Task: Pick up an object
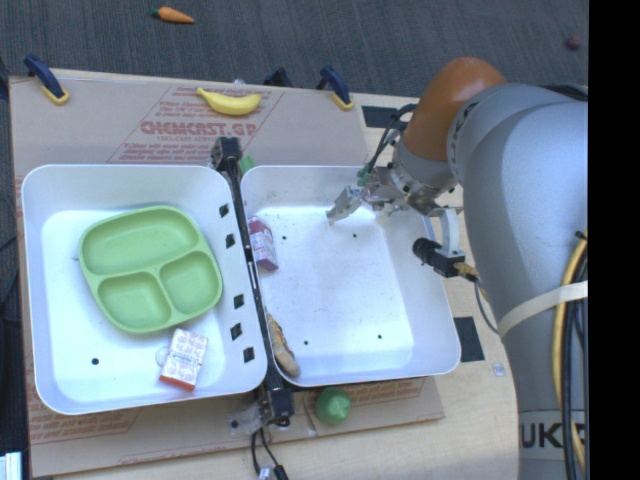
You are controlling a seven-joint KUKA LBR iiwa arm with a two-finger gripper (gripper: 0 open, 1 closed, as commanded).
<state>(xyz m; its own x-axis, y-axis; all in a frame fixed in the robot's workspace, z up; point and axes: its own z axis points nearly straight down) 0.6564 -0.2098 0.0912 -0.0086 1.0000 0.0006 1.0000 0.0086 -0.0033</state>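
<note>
- A cardboard-covered bench (330,108) on dark carpet bears two white bins side by side.
- The left bin (40,268) holds a green divided plate (150,266) and a small red-and-white box (184,358) near its front edge.
- A yellow banana (230,99) lies on the cardboard behind the bins.
- In the right bin (430,338), a small red packet (262,243) lies by the dividing wall; a tan item (281,349) rests at the front left corner.
- A green ball (333,405) sits outside, in front.
- The gripper (348,206) hovers over the right bin's back edge; whether its jaws are wide or closed I cannot tell.
- Nearest target is probably the packet: move left, centre over it, descend straight, clear of the wall.
</note>
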